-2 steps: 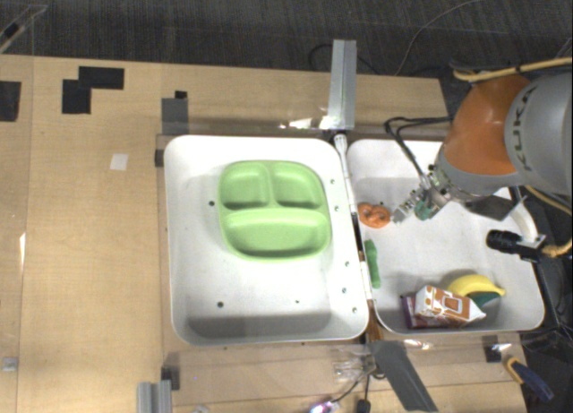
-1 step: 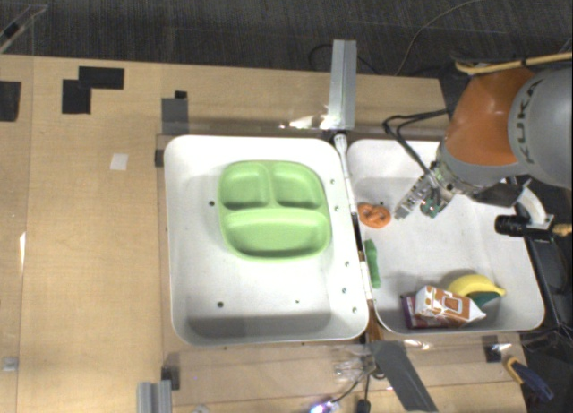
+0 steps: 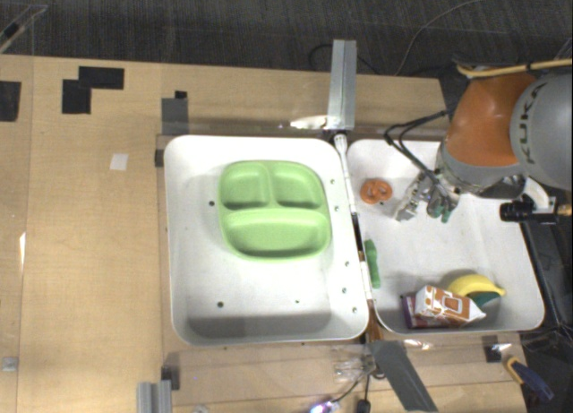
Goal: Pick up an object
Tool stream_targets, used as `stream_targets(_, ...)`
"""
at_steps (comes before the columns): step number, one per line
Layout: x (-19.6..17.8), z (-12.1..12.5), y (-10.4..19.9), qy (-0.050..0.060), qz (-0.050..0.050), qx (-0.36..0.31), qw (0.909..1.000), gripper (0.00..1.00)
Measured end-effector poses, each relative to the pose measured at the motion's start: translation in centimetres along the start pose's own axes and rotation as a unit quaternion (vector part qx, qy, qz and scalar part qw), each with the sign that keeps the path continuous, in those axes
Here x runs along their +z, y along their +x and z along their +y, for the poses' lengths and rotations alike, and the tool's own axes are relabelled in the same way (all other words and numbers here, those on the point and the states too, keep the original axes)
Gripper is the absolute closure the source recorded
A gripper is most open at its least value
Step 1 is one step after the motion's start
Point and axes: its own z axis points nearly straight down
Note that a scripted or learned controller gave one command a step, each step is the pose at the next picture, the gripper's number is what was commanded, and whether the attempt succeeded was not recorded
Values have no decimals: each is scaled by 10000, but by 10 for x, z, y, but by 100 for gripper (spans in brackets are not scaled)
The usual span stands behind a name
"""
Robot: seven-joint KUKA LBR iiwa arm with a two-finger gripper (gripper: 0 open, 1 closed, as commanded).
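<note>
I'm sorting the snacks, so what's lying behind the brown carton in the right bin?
A yellow banana lies behind the brown carton, touching it. The carton covers the banana's lower edge, so anything beneath can't be seen.

Two white bins point(image 3: 192, 223) sit on a tan tabletop point(image 3: 81, 250) with black patches. The tray point(image 3: 271, 208) is light green, the disc point(image 3: 376, 191) orange, the marker point(image 3: 372, 263) green, the banana point(image 3: 476, 288) yellow, and the carton point(image 3: 440, 306) brown and white.

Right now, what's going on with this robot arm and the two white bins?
A grey and orange arm reaches into the right bin, its gripper hovering beside a small orange round object. A yellow banana, a small carton and a green marker lie untouched there. The left bin holds a green divided tray.
</note>
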Motion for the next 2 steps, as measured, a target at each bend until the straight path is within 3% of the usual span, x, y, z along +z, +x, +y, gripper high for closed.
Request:
stream_targets(1, -96, 20, 67, 14, 30, 778, 9970, 100)
stream_targets(2, -96, 47, 59, 4, 28, -1156, 9933, 100)
